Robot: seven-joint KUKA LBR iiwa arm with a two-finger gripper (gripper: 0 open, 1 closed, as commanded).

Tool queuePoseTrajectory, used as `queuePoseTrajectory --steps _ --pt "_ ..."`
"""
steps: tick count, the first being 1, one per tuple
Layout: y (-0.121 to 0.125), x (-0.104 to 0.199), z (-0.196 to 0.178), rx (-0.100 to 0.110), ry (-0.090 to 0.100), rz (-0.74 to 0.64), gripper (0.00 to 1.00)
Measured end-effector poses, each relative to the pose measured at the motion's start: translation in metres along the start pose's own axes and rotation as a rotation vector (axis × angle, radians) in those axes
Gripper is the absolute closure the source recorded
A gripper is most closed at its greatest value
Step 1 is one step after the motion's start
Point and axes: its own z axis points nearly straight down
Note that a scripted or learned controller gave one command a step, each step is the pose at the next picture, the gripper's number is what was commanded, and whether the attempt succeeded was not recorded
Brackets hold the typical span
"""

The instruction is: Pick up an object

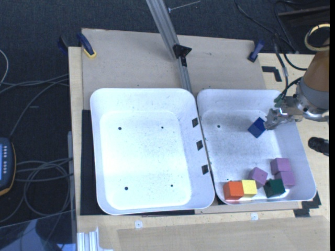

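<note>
In the right bin [293, 140], a blue block [256, 127] sits tilted at the tip of my gripper [270, 121], near the bin's upper middle. The gripper reaches in from the right and is shut on the block's right side. The grey arm with its orange band [316, 80] rises behind it at the right edge. The block's underside and its contact with the bin floor are hidden from this angle.
Along the right bin's front wall lie an orange block [234, 189], a yellow block [249, 187], a green block [273, 188] and three purple blocks [282, 166]. The left bin [97, 140] stands beside it. A metal pole [165, 25] slants over the bench's back.
</note>
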Motion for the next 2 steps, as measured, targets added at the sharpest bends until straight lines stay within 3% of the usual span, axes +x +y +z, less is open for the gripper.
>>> queuePoseTrajectory --steps 1,2 --pt "0.002 0.000 -0.053 -0.001 0.000 0.000 1.00" --pt "-0.010 0.041 -0.060 0.007 0.005 -0.003 1.00"
